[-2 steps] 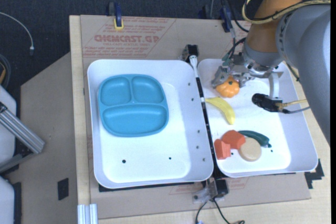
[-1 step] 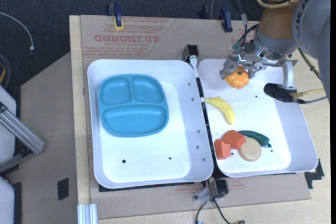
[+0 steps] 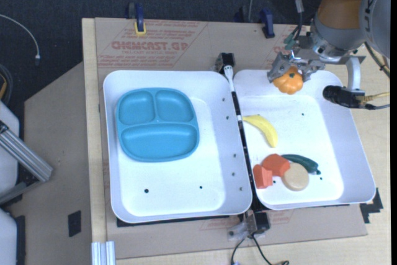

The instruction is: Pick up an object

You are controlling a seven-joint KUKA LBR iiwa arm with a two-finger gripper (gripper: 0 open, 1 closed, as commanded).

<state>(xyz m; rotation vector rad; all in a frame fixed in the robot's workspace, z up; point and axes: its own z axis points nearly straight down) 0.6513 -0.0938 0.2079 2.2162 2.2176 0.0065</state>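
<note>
Camera view is showing the claw (image 3: pixel 290 69) at the far edge of the right bin (image 3: pixel 347 152), and it is gripping a small orange fruit (image 3: pixel 289 82), which is hanging just below the fingers and looks lifted off the bin floor, near the far left corner of that bin. In my judgement the step in hand is the lift. To do it well, the arm should be rising straight and slowly, keeping the grip firm, because the fruit is round and could be slipping out if the claw swings sideways. The fruit is nearly round, so it is not showing a clear long axis; I cannot tell which way its stem end is pointing under the fingers.
</note>
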